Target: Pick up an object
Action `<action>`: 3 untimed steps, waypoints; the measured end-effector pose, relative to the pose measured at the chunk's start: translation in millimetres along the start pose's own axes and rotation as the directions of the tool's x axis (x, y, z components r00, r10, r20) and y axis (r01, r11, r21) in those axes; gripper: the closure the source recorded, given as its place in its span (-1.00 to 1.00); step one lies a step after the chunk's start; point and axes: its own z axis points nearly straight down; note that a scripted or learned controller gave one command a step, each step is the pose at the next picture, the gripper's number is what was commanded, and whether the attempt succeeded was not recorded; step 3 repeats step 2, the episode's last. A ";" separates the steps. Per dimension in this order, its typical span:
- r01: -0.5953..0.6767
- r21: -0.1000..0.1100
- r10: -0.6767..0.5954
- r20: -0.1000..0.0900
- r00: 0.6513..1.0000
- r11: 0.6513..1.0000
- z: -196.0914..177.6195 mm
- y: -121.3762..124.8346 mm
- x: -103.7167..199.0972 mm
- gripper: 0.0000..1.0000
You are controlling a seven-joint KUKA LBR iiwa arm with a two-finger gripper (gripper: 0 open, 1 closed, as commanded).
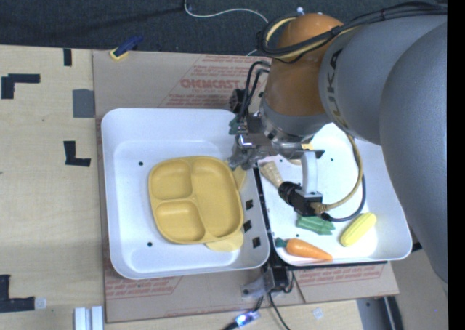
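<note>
— Nearest me is the grey arm (pixel 407 110); what's under it?

— My claw (pixel 245 148) hangs over the seam between both bins. Whether it grips anything, I cannot tell.

— Around it?

— Just left, a yellow divided plate (pixel 195 199) lies in the left bin (pixel 120 176). Right bin (pixel 389 238): carrot (pixel 309 249), corn cob (pixel 358 230), green piece (pixel 314 224), near its front edge.

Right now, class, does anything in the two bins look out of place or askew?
Yes: the yellow tray in the left bin sits askew, turned against the bin's sides, with a second yellow piece poking out from under its lower right corner.
</note>
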 end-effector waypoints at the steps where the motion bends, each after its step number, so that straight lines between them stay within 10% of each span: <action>1: -0.009 0.001 0.009 0.004 1.000 1.000 9.5 -7.9 -20.5 1.00; 3: -0.006 -0.001 0.006 0.001 1.000 1.000 -3.8 -13.5 -11.2 1.00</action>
